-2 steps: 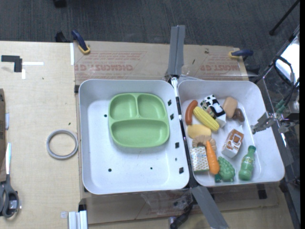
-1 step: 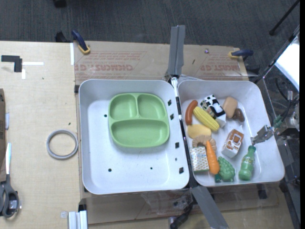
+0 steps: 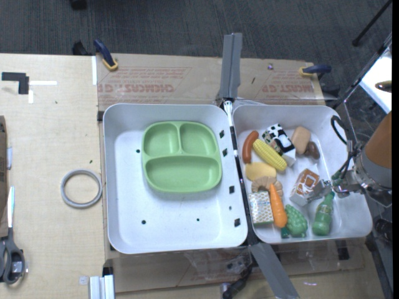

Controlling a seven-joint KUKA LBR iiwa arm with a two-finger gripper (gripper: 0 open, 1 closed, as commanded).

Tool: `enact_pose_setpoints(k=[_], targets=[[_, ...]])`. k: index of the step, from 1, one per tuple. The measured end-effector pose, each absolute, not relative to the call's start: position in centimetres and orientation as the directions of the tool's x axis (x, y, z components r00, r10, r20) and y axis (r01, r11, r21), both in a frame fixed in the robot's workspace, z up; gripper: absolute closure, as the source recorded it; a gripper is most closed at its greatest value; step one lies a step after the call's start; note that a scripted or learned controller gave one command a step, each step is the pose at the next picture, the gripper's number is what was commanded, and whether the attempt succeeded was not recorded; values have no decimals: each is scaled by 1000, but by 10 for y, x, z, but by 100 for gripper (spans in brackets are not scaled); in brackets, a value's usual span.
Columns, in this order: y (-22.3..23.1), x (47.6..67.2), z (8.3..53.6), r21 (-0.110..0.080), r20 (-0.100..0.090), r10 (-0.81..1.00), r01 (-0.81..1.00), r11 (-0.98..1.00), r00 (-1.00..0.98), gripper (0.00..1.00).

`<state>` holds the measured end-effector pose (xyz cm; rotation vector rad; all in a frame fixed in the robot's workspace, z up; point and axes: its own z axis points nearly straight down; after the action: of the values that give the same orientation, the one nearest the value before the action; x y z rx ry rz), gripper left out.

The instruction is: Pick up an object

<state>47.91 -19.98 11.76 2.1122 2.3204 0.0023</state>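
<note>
The right bin (image 3: 351,213) holds several toy foods: a red sausage (image 3: 250,145), a corn cob (image 3: 269,154), a black-and-white cow toy (image 3: 277,137), a tan piece (image 3: 302,139), an orange-and-white packet (image 3: 306,185), a carrot (image 3: 278,207), a green bottle (image 3: 322,220) and a green leafy piece (image 3: 295,222). My gripper (image 3: 332,192) reaches in from the right edge. It hangs low over the bin's right side, between the packet and the green bottle. Nothing is visibly lifted by it.
The left bin (image 3: 124,185) carries a green divided plate (image 3: 182,156). On the bench to the left lie a grey tape ring (image 3: 81,187) and scissors (image 3: 11,254). A grey bar (image 3: 231,64) stands behind the bins' shared wall, and cables (image 3: 341,132) hang by the right rim.
</note>
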Motion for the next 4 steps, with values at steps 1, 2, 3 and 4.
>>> enact_pose_setpoints(k=[1, 2, 3, 4], targets=[[-175, 537, 106, 25, -6, 1000, 1000, -7, 7, 0], [-222, 478, 163, -2, 0, 997, 997, 75, -75, 0], [-133, 477, 90, -4, 0, 974, 974, -226, 226, 0], [-102, 478, 93, 5, -10, 996, 996, -94, 94, 0]])
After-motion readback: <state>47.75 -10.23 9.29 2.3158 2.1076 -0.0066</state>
